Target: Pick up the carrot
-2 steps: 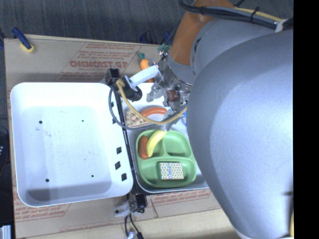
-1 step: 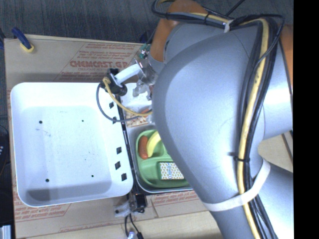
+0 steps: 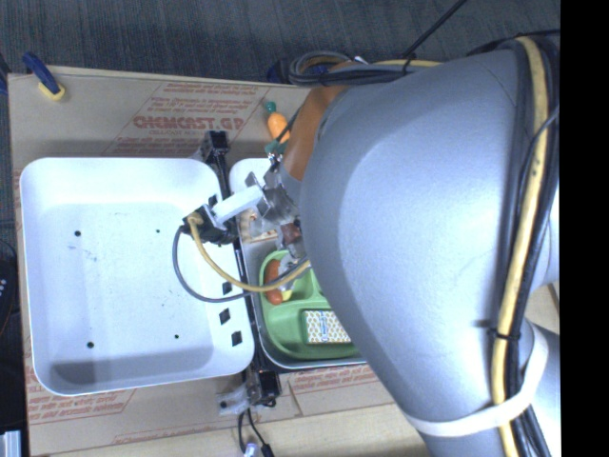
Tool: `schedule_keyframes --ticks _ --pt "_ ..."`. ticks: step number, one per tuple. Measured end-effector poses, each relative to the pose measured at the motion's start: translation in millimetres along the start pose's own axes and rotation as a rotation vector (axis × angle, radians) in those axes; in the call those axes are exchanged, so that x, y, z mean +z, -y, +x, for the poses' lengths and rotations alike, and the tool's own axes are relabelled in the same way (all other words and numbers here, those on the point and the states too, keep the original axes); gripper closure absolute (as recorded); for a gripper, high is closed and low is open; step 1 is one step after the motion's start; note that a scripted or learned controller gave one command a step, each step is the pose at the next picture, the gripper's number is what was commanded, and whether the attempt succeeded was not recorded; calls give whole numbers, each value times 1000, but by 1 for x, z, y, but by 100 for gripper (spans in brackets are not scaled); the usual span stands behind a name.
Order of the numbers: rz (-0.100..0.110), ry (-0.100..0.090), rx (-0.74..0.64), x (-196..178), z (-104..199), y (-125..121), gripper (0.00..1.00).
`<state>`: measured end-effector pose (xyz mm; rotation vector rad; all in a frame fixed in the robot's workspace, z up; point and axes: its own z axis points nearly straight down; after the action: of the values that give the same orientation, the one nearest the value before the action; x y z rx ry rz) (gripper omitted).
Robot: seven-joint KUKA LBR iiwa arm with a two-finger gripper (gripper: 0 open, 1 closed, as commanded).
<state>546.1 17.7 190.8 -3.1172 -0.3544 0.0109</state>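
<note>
Two white bins are lying side by side on the desk (image 3: 171, 98), and the grey arm (image 3: 428, 236) is reaching in from 3 o'clock and covering most of the right bin (image 3: 249, 173).

Nearest to the camera, at 6 o'clock, a green tray-like thing (image 3: 300, 336) is sitting in the right bin with a small patterned card (image 3: 325, 327) on it. Just above its left edge an orange piece (image 3: 276, 282) is showing. I am judging that this is the carrot, though the arm is hiding part of it. It is lying close to the wall between the bins, slightly toward 7 o'clock from the claw.

The claw (image 3: 276, 219) is hanging low over the right bin, near the centre of the view, with a looping cable (image 3: 190, 274) drooping into the left bin (image 3: 114, 284). I cannot tell if the claw is open or closed, and nothing is visibly held in it.

Farther away, at 12 o'clock, a small orange and green thing (image 3: 276, 122) is lying on the desk outside the bins. It may also be a carrot, but it is too small to say. At 10 o'clock a blue clip (image 3: 43, 74) is holding the desk edge.

To do this step well, the claw should be centring over the orange piece, turning across its narrow side, and descending straight. It should be keeping clear of the bin wall and the green rim, because a touch there could be pushing the carrot away.
</note>
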Motion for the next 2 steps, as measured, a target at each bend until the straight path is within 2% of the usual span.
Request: schedule_keyframes --ticks 1,2 --pt "-3 -4 20 -109 -27 41 0" --pt "0 0 22 1 -61 16 0"
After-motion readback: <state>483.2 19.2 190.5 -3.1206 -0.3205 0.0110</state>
